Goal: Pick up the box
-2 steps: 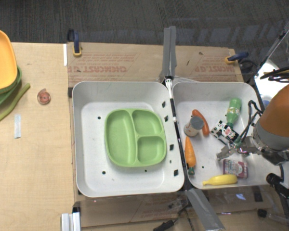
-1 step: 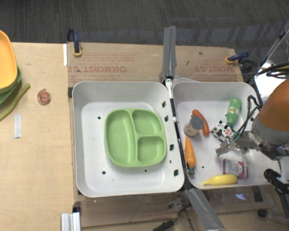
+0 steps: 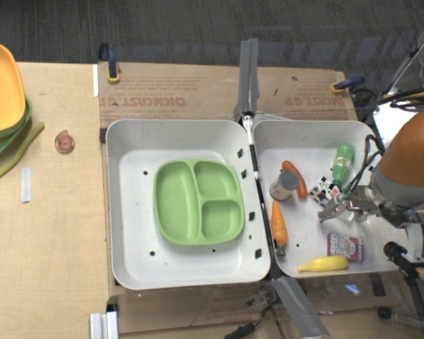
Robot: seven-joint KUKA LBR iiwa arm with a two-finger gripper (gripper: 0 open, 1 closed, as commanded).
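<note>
The box (image 3: pixel 344 246) lay flat in the right bin (image 3: pixel 307 134), just below the claw (image 3: pixel 334 207), whose fingers looked slightly spread, pinching nothing; a banana (image 3: pixel 324 264) lay lower still.

A robotics lab: clamped cardboard (image 3: pixel 219 94) under two white bins (image 3: pixel 120 210).

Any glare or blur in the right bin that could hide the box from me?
Camera view: lighting even, shadows soft; white right bin bright but not blown out. The box reads clearly, its print too small to make out. The gripper area is cluttered and slightly soft.
</note>
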